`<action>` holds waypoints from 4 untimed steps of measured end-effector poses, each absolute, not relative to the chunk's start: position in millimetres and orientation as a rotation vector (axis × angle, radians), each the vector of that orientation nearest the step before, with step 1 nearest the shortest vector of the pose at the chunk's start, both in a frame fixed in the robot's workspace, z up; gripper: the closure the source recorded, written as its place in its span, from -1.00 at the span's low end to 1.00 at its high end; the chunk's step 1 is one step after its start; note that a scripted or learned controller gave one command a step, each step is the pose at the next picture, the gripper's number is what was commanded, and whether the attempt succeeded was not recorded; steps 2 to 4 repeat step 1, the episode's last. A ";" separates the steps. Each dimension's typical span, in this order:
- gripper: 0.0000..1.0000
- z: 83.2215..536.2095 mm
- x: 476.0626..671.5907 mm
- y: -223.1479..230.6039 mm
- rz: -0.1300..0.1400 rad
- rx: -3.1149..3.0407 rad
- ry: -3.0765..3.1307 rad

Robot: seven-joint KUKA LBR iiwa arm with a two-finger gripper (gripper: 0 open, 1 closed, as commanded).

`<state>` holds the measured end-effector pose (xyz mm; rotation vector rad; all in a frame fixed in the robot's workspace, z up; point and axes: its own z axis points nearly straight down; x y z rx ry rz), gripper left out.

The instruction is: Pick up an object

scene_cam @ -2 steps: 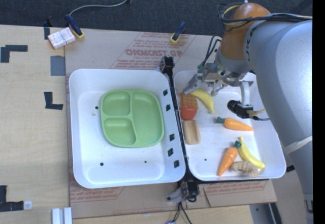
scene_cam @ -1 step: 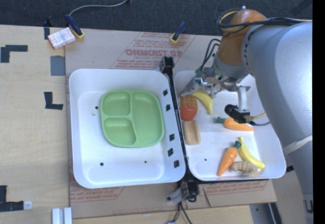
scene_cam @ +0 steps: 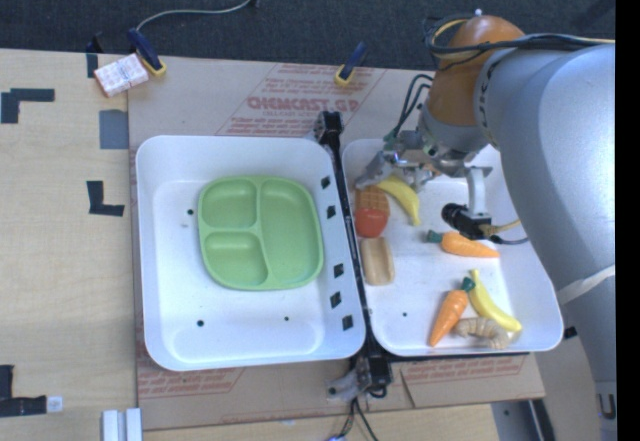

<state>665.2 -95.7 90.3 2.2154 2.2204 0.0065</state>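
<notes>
Gripper (scene_cam: pixel 405 167) sits low at the back of the right bin (scene_cam: pixel 520 274); can't tell if its fingers are apart or together. Nearest pick: banana (scene_cam: pixel 401 197), just in front of the tips, long axis slanting toward the bin's front-right.
</notes>
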 end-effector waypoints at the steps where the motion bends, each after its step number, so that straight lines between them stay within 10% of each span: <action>1: 1.00 101.8 666.8 -93.0 0.015 2.214 2.223; 4: 1.00 101.8 666.8 -93.0 0.015 2.214 2.223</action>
